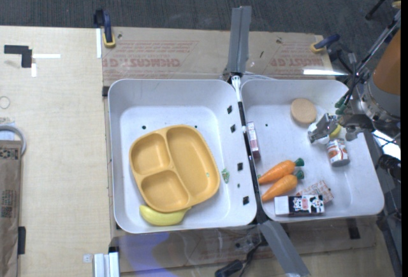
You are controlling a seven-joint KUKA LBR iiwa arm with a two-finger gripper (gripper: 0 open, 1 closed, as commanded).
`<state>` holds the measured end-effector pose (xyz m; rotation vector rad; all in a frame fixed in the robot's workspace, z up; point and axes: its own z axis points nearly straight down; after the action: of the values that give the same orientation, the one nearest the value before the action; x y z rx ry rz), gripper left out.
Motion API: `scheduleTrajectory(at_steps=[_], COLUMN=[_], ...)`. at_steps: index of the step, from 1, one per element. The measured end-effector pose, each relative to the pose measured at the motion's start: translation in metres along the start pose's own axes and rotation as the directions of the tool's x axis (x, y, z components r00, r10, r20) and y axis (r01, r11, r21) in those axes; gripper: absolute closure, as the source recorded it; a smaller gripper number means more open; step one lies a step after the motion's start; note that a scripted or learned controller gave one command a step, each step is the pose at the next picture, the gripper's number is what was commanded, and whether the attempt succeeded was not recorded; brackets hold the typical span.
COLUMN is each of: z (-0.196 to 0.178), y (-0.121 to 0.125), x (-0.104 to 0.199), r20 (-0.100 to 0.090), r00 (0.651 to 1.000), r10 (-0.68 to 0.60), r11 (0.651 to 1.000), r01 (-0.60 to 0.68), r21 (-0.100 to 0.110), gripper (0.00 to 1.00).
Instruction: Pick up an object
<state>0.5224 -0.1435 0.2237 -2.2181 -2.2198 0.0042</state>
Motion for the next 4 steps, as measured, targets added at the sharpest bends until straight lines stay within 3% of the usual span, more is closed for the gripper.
scheduleTrajectory(at_steps=[1, 2, 3, 4], z=[0.069, 0.133, 0.124, 0.110], y=[-0.029, 0.013, 0.013, 0.046], x=[-0.058, -0.073, -0.076, -0.078], r20=[0.000, -0.006, -0.001, 0.005], r00=[0.998, 0.962, 0.963, 0.810], r10=[-0.068, -0.274, -0.270, -0.587], r11=[0.998, 0.962, 0.963, 0.810], r01=[0.068, 0.274, 0.270, 0.587], r21=[-0.001, -0.004, -0.004, -0.005], gripper=[0.00, 0.00, 1.00, 1.00])
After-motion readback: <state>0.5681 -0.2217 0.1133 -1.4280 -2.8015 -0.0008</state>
